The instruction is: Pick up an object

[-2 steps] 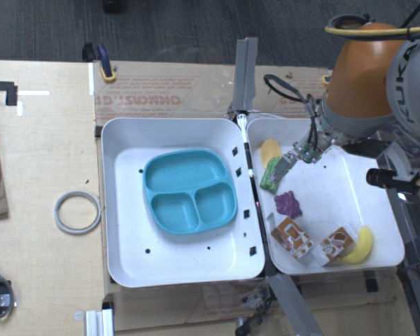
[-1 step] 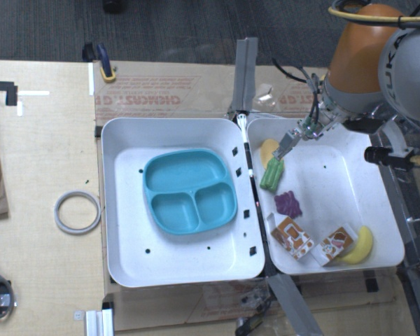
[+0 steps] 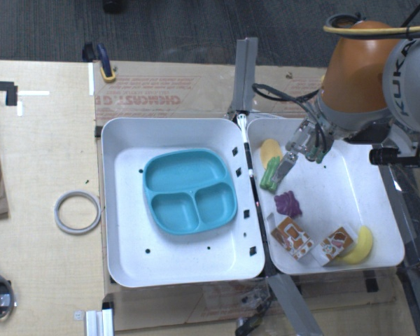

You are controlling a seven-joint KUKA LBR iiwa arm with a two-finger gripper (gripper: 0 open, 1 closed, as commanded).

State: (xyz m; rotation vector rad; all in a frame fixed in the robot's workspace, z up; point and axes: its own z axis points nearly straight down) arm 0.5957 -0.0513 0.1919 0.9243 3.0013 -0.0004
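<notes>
My gripper [image 3: 304,151] hangs over the back left part of the right bin [image 3: 378,208], open, with nothing between its fingers. Just below and left of it a green, grey-tipped object [image 3: 270,176] lies slanted by the bin's left wall. Beside that, further back, is a yellow rounded piece [image 3: 269,149]. A purple bunch of grapes [image 3: 288,203] lies mid-bin. Two small brown-and-white cartons [image 3: 292,236] [image 3: 336,243] and a yellow banana [image 3: 362,246] sit along the front.
The left bin [image 3: 119,208] holds a blue three-part tray [image 3: 189,191]. A tape ring [image 3: 78,211] lies on the bench to the left. A grey post [image 3: 245,75] stands behind the wall between the bins.
</notes>
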